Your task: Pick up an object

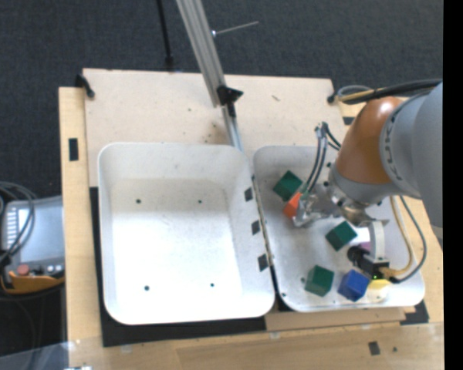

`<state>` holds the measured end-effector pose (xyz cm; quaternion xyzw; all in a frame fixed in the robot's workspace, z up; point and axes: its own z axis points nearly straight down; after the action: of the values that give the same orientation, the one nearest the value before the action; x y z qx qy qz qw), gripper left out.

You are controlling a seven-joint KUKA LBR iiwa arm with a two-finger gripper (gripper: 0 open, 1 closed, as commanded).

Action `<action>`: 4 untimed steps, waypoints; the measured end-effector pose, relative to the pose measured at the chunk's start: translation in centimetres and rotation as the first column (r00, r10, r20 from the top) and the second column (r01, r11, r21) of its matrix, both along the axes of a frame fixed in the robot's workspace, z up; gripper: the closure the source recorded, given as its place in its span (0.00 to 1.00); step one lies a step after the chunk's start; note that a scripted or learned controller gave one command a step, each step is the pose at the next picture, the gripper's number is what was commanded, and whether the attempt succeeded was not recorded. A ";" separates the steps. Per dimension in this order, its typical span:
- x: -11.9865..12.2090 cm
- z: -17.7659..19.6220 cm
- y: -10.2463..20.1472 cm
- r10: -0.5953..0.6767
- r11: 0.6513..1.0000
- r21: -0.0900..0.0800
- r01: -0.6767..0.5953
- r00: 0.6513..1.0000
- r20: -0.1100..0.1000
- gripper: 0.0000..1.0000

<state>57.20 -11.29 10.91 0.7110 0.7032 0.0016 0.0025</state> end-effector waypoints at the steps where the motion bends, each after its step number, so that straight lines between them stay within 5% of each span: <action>1: -0.6 4.7 -0.1 0.001 1.000 0.000 -0.001 1.000 0.000 1.00; 3: -0.3 15.1 0.1 0.016 1.000 0.000 -0.016 1.000 0.002 1.00; 4: 1.6 14.0 5.6 0.018 1.000 0.001 -0.018 1.000 -0.004 1.00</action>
<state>58.76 -5.69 24.89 0.7048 0.7094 0.0005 0.0005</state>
